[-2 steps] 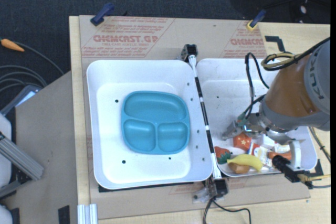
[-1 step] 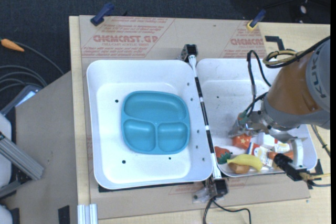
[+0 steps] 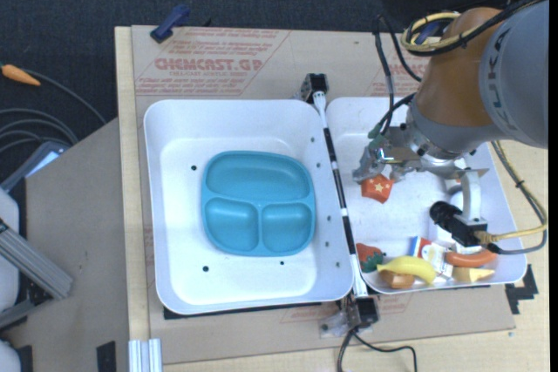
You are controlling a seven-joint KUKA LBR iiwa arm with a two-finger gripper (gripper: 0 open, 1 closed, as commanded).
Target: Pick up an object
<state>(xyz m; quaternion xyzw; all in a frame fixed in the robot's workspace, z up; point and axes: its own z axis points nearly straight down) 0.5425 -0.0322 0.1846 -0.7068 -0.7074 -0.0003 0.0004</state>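
Camera view: arm over the right bin, gripper (image 3: 380,168) at a small orange block (image 3: 377,188).
Food toys crowd that bin's (image 3: 349,122) near corner: a yellow banana (image 3: 410,267) lying crosswise, a sausage (image 3: 472,257) and a red piece (image 3: 369,256). The left bin (image 3: 166,135) holds a blue divided plate (image 3: 259,203). Reaching in from the right, the arm bends its wrist down; the gripper's state I cannot tell. The block sits tilted, just beneath the gripper.

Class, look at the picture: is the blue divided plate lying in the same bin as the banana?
No: the blue divided plate lies in the left bin, while the banana lies among other items in the right bin.
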